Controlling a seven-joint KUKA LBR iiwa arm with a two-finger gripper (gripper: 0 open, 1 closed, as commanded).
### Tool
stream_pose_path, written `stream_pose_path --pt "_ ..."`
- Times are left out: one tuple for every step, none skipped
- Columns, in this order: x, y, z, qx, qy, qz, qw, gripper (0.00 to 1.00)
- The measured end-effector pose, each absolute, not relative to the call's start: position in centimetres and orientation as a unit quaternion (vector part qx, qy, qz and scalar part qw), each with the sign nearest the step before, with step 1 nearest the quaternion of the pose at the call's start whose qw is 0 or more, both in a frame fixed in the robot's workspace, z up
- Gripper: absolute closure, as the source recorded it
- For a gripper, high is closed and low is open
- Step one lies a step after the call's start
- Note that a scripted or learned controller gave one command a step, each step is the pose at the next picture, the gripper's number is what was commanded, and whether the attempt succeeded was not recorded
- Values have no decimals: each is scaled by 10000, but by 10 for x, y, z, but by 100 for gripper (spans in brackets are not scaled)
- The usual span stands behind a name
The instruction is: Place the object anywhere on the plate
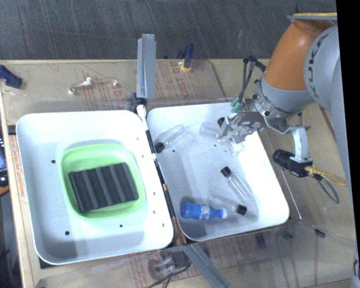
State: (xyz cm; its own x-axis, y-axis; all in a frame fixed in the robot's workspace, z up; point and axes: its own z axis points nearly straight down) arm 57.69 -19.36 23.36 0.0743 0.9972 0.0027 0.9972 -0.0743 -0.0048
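A green plate [75,159] lies in the left bin [36,184], with a dark ridged block [102,186] resting on its middle. The right bin [195,170] holds loose items: a clear bottle with a blue label [201,212] near the front, a clear vial with a black cap [233,179] in the middle, and a clear bottle [173,135] at the back left. My gripper [238,127] hangs low over the back right part of the right bin, beside a clear object [209,130]. Nothing is visibly held in it.
A second clear tube with a black cap [230,206] lies near the front of the right bin. A metal bar [146,68] stands behind the divide between the bins. Blue clamps [186,55] sit on the bench's back edge, and cables [307,167] trail at the right.
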Motion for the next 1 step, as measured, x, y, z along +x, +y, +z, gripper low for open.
stream_pose_path --pt "577 -194 234 -7329 -6804 6 26 0"
